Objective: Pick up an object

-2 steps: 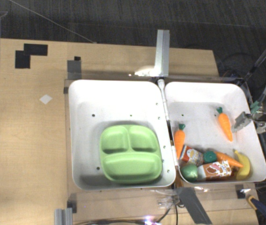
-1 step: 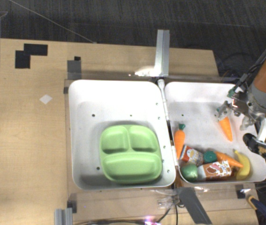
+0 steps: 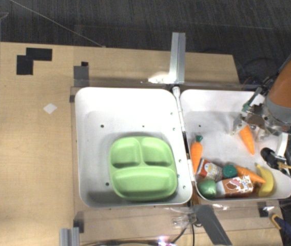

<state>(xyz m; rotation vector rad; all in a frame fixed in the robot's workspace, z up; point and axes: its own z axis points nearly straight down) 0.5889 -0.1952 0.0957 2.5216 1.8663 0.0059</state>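
Arm: grey with orange band, cut off at the right frame edge. End effector (image 3: 250, 123): low over the right bin (image 3: 212, 111), metal parts cluttered; an orange carrot (image 3: 247, 139) hangs tilted just beneath, its upper end between the fingers, so grasping it.

Carrot: short, tapered, bright orange, pointed end down, above the bin's right half.

Right bin, front edge: second carrot with green top (image 3: 196, 155); green ball (image 3: 207, 188); small carton (image 3: 236, 185); banana (image 3: 266, 180), items overlapping, labels unreadable.

Left bin (image 3: 91, 117): green divided tray (image 3: 143, 167).

Surface (image 3: 27, 152): wooden.
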